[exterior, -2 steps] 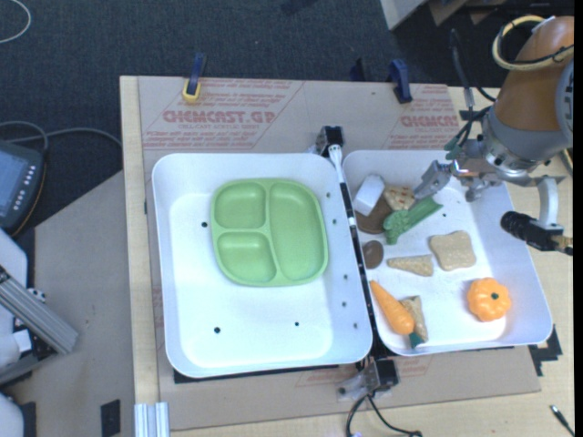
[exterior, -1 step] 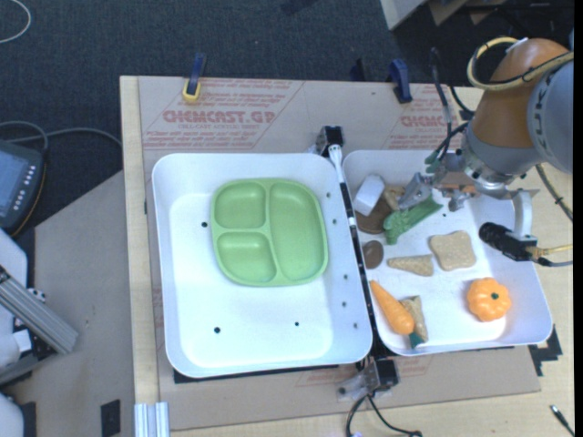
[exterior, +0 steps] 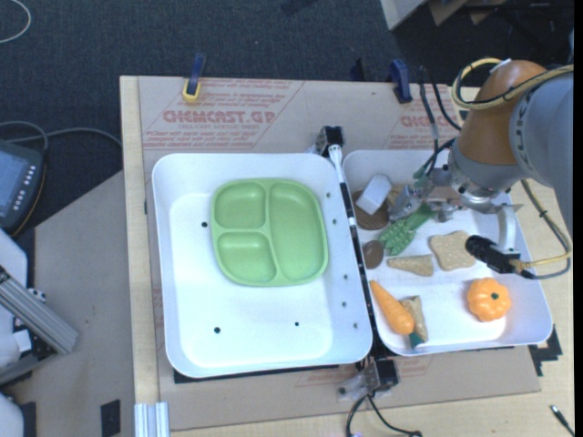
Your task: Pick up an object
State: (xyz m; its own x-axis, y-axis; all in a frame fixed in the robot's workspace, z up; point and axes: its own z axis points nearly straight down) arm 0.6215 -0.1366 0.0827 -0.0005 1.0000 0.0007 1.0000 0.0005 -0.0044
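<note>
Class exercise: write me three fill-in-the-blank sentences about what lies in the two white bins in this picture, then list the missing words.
1. The green plate lies in the ____ bin.
2. The plate has ____ compartments.
3. The small pumpkin in the right bin is ____ in colour.
4. The carrot lies to the ____ of the pumpkin.

Missing words: left; three; orange; left

text: "CHEMCAST GP" | red print | on board (exterior: 219, 116) under bins
</note>
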